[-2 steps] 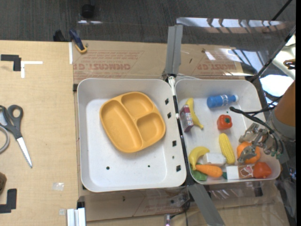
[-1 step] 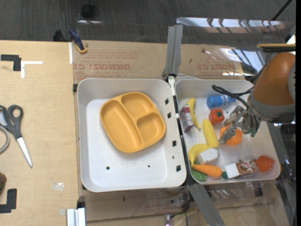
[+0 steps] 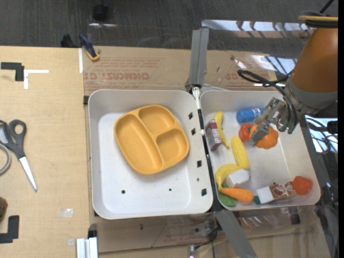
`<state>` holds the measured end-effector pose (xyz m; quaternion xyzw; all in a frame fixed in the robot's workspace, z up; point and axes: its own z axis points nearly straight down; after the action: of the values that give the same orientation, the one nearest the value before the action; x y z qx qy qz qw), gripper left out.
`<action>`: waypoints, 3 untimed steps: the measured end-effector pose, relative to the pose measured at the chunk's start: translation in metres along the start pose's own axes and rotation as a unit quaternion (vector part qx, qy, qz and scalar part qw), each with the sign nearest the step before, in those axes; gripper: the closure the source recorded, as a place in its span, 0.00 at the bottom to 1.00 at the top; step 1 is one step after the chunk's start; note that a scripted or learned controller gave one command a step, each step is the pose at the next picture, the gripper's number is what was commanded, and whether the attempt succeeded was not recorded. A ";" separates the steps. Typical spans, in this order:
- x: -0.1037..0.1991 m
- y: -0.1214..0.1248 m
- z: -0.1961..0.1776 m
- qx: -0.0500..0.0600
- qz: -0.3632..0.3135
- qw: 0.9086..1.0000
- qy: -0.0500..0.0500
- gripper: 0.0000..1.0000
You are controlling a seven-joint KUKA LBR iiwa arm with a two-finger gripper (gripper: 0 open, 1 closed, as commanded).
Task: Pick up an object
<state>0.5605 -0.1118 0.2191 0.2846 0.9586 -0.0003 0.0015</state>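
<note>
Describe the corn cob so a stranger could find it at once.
Look in the right-hand white bin, near its middle. The yellow corn cob lies lengthwise between a small curved banana and an orange round fruit; its straight, ridged kernel rows set it apart.

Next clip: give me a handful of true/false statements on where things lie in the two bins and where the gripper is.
1. The yellow plate lies in the left bin. True.
2. The gripper is over the left bin. False: it is over the right bin, at the orange fruit.
3. The carrot lies near the right bin's front edge. True.
4. The scissors lie in the right bin. False: they lie on the bench, left of both bins.
5. The corn cob lies on the yellow plate. False: it lies in the right bin.
</note>
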 end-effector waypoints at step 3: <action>0.009 0.158 -0.016 0.001 -0.023 1.000 0.001 1.00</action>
<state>0.6391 0.0257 0.2354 0.2629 0.9648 -0.0004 0.0001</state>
